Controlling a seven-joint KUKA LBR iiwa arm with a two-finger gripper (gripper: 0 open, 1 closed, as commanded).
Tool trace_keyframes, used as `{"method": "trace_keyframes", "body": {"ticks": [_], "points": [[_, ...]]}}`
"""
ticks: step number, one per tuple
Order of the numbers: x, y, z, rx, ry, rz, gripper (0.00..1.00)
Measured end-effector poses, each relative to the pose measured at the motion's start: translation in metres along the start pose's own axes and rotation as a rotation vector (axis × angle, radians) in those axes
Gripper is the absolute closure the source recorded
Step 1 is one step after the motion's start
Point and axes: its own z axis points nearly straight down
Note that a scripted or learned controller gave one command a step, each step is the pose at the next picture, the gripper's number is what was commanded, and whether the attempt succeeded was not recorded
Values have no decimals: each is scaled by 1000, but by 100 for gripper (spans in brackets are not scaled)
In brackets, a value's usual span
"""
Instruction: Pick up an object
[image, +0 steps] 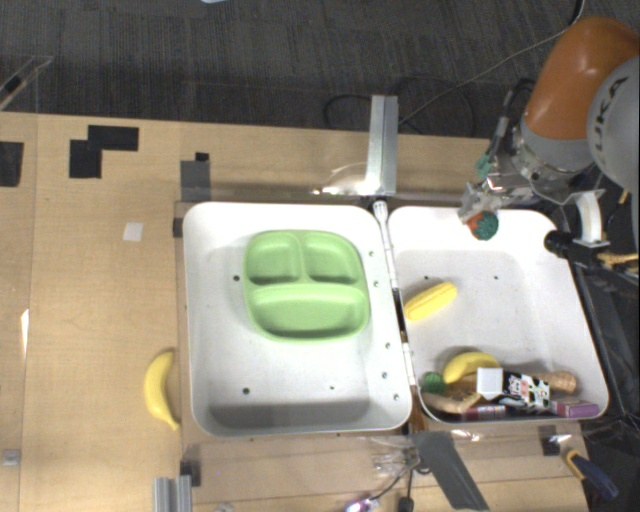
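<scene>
Found the gripper (483, 215) over the far corner of the right bin (560, 300), at the end of the arm (580, 90) that reached in from the right side. Could not tell whether wide or narrow: too small and too dark at the tip, and partly covered by the wrist. Noticed a small teal thing (486, 227) with a bit of red right at the tip. Could not decide whether held, or only lying on the bin floor under the gripper.

Took the yellow corn-shaped piece (430, 300) as the most likely object to pick, alone on the bare floor of the same bin. Lay toward the near side and toward the divider from the gripper, near but clearly apart. Had its long axis at a slant, the higher end pointing back roughly toward the gripper. Judged that a grasp across the short side would need a turn of the wrist.

Farther from the gripper, in the near corner of the bin, saw a crowded pile (505, 388): a banana (468, 364), a white block (489, 381), a green bit (432, 381) and some others, touching and overlapping, hard to separate by eye. Probably harder to pick from than the lone yellow piece.

Beyond the divider from the gripper, well apart, saw the left bin (215, 300) with a green plate (305, 282).
</scene>
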Motion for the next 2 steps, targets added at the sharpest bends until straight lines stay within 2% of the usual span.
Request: {"method": "trace_keyframes", "body": {"ticks": [1,2], "points": [[29,-30,-154,0,0,-1,100],[45,-5,-21,4,2,-221,100]]}}
